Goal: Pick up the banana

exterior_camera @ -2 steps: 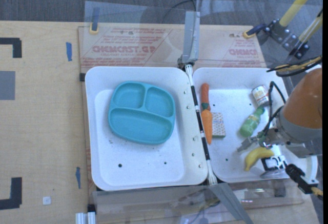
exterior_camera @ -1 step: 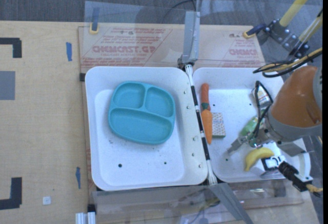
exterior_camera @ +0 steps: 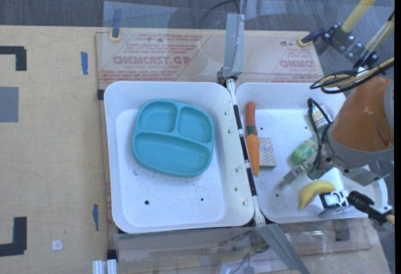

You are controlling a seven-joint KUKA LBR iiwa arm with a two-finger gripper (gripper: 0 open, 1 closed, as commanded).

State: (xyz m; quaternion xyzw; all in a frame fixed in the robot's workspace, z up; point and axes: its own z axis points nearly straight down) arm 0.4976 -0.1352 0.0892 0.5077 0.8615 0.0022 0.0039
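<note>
Arm: the grey arm (exterior_camera: 366,135) with its orange band is reaching in from the right and hanging over the right bin (exterior_camera: 276,204).
Gripper: the gripper (exterior_camera: 294,173) is lying low over the bin floor, just left of the arm's body and just above the banana.
Fingers: one thin metal tip is showing, pointing down and to the left; how far they are standing apart cannot be told, and nothing is showing between them.
Banana: the banana (exterior_camera: 315,190) is lying on the floor of the right bin near its front edge, curved, yellow, apart from the metal tip.
Other contents, right bin: a carrot (exterior_camera: 252,138) is lying along the left wall; a sponge (exterior_camera: 267,153) is sitting just beside it; a green object (exterior_camera: 303,152) is resting near the arm.
Left bin: the left bin (exterior_camera: 125,204) is holding a blue divided plate (exterior_camera: 173,138).
</note>
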